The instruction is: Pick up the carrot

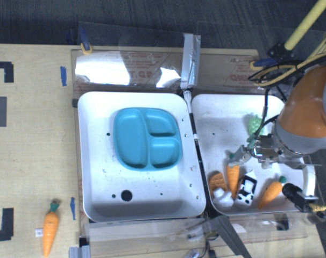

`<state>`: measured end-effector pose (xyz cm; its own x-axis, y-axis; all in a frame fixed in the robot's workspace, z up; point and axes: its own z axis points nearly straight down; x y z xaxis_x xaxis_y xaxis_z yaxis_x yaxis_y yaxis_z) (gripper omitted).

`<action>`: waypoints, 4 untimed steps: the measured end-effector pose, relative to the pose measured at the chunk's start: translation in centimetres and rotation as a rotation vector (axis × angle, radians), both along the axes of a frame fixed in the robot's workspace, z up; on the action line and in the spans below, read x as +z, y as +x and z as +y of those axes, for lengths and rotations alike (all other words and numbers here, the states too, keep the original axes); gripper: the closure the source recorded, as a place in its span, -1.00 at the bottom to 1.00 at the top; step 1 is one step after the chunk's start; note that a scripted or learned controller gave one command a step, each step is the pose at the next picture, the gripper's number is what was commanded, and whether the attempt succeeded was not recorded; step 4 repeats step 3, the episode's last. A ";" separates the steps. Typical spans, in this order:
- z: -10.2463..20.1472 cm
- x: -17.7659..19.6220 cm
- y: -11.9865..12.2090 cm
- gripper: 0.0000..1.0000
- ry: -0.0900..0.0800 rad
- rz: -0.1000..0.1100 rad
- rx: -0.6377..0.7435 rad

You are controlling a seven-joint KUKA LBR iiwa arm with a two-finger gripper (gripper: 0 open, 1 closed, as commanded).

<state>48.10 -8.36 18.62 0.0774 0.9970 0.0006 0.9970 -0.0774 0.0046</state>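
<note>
A light wooden bench (28,160) holds two white bins side by side. The left bin (93,144) has a blue tray (147,137) in it. The right bin (217,117) holds a carrot (233,178) standing up and down, leafy end away from us, right under the gripper (248,150). Another carrot (270,193) leans beside a black and white toy (247,190). A third carrot (50,227) lies on the bench.

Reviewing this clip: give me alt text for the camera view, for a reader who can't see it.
Seen from above, the grey-and-orange arm reaches from the right into the right bin, its gripper just above an upright carrot among other small toys, including a second carrot. The left bin holds a blue divided plate; a third carrot lies on the bench at lower left.
</note>
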 end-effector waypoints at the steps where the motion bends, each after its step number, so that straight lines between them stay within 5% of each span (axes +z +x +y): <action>1: -1.4 -9.2 0.6 -1.00 -0.007 -0.019 0.331; 2: -1.4 -8.2 0.6 1.00 -0.007 -0.020 0.330; 3: 4.2 -0.1 6.6 1.00 0.000 0.003 0.084; 4: 4.2 -0.1 6.6 1.00 0.000 0.003 0.084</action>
